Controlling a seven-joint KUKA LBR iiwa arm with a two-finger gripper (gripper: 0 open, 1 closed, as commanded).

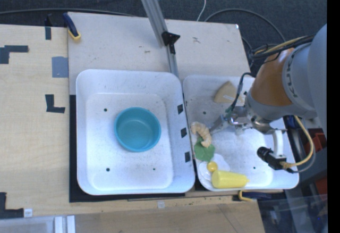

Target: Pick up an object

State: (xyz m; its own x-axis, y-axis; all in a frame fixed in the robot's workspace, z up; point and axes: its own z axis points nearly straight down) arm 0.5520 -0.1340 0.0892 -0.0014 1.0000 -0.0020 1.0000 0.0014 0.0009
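White bins sit side by side on the tabletop, and in the right bin (241, 171) the tool (219, 123) reaches low toward the curly tan toy (202, 132) just to its left, likely to grab it, grip I cannot tell

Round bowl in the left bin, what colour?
Teal blue, the round bowl; camera view shows it clearly.

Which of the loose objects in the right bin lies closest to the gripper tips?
The pale curled piece by the bin's left wall, just above the green piece. The gripper points right at it; the tan wedge and yellow object lie farther off.
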